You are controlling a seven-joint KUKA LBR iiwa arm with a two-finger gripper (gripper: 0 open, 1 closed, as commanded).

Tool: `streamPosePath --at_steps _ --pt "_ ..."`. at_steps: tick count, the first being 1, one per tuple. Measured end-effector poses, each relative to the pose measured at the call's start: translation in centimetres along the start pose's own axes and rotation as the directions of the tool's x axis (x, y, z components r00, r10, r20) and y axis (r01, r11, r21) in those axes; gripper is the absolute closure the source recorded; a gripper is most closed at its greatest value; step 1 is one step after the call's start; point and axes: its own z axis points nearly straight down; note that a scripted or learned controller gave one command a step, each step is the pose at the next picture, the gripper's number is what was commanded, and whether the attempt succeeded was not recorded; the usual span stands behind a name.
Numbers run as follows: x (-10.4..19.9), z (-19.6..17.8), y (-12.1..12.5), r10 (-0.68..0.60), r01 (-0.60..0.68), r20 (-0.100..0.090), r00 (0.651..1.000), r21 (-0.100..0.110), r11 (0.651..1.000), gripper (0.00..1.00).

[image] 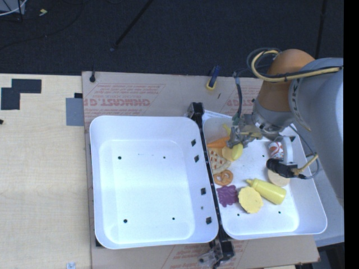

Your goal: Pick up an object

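Pincer [242,138] sat low in right bin [305,220], over small yellow toy [235,151] near bin's left wall. Could not tell pincer's state. Toy looked light, smooth, slippery; best pinched across middle.

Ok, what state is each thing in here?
Gripper: low in the right bin, over a small yellow piece; grip unclear.
Yellow bottle: lying on its side.
Pretzel: flat.
Purple piece: flat.
Left bin: upright.
Right bin: upright.
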Motion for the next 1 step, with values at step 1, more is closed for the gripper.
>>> streamPosePath --at_steps 1 --pt "4.24 -7.76 -0.05 0.0 0.0 -0.001 1.0 -0.002 1.0 1.0"
